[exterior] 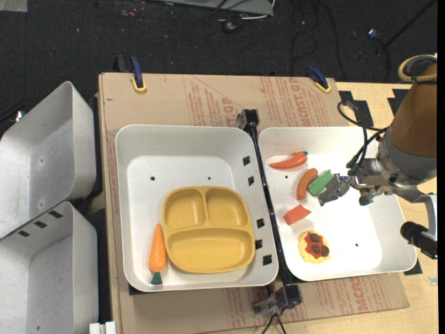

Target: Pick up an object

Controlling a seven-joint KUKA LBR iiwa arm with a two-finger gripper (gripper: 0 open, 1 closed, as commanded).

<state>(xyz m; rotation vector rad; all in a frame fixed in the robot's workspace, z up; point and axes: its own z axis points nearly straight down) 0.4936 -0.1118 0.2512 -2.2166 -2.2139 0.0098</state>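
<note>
Gripper sits right beside green block, touching its right end; block tilts up-right. Can't tell grip state.

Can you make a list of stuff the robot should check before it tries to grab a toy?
1. Two-finger gripper is over the right white bin: ok.
2. A toy is close by: ok, the small green block sits at the gripper's tip.
3. Green block is between the fingers: cannot tell.
4. Neighbours are out of the way: not ok, the orange sausage-shaped toy touches the green block.
5. Other toys are apart: ok, the red chilli pepper, red wedge and little round pizza.
</note>
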